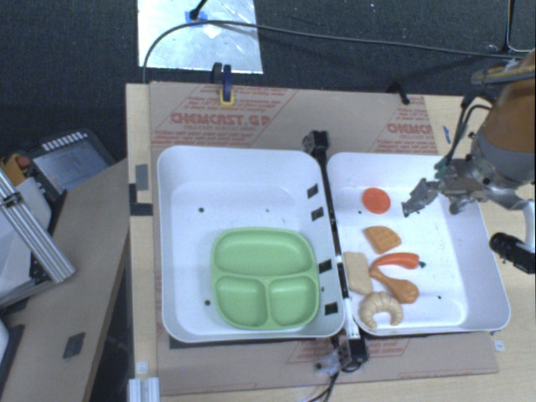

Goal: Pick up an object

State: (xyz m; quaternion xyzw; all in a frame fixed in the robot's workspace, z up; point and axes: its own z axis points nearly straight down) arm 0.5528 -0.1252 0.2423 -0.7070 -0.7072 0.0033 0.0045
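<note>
You see two white bins side by side on the counter (142, 249). The left bin (180, 191) holds a green divided tray (264, 276) in its near half. The right bin (469, 291) holds the loose objects, grouped along its left side: a red disc (376, 199) farthest back, a tan wedge (382, 239) just in front of it, a red-orange pepper (395, 260) next, then a tan pear-shaped piece (396, 287), a pale flat slab (358, 272) against the divider, and a croissant (381, 308) nearest the front rim. The arm (507, 124) reaches in from the right, and the gripper (416, 201) sits over the back part of the right bin, to the right of the red disc and apart from it. The dark fingers (416, 201) point left toward the disc. You cannot tell from this view how far the fingers are spread. Nothing is visible between them, and they touch none of the objects. All objects lie on the bin floor.
</note>
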